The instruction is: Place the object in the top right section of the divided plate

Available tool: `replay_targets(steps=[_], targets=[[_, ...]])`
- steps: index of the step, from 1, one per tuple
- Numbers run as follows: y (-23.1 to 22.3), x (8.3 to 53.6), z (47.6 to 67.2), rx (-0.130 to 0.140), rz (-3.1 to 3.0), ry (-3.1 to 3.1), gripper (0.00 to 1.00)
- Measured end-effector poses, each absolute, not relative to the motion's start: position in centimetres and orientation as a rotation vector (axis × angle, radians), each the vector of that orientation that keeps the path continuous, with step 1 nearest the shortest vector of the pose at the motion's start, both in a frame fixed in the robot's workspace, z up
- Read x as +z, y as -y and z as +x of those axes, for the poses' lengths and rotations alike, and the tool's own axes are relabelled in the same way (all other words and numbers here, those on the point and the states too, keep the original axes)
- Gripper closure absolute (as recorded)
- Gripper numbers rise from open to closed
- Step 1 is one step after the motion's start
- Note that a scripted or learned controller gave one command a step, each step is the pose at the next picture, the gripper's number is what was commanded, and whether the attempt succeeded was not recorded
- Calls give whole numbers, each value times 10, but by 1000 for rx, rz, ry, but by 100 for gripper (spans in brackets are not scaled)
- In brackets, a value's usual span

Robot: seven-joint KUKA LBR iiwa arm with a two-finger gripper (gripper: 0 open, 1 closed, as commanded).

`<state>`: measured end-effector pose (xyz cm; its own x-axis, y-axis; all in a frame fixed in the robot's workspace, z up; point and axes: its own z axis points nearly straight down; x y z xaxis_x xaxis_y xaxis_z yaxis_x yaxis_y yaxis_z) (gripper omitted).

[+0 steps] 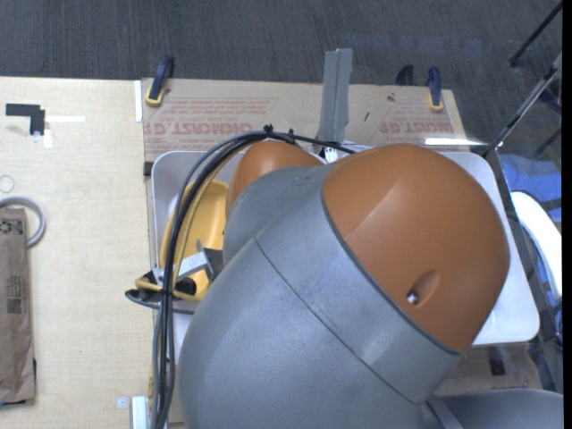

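At the far left edge a brown paper packet lies flat on the pale wooden bench top. A grey metal ring sits at the packet's upper end. Well apart from them, toward the back, sits a small black L-shaped bracket.

Further right, a brown cardboard sheet with red print lies behind the 2 bins. A blue-and-yellow left clamp sits on its back left corner.

The shallow white left bin shows its left wall and rim. Inside it a yellow rounded plastic dish, probably the divided plate, shows as a narrow strip. The arm covers its sections, so I cannot tell which one holds anything, nor where the object to be placed lies. A bundle of black cables loops over the dish and runs down past the bin's front edge. Just right of the cables, low in this bin, a grey part of the gripper peeks out from under the wrist. I cannot tell whether its jaws are spread or pressed together.

A grey upright metal post stands behind the bins, about midway along the cardboard. The grey robot arm with its orange dome looms close to the camera across both bins. A blue-and-yellow right clamp sits on the cardboard's back right corner. Right of the dome, a bare part of the shallow white right bin shows. A blurred blue sheet lies beyond it.
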<state>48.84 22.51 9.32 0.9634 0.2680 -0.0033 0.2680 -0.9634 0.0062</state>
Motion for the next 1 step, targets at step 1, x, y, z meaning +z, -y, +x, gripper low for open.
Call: replay_targets(steps=[1], targets=[[-222,101,490,-8,3100,-425,100]])
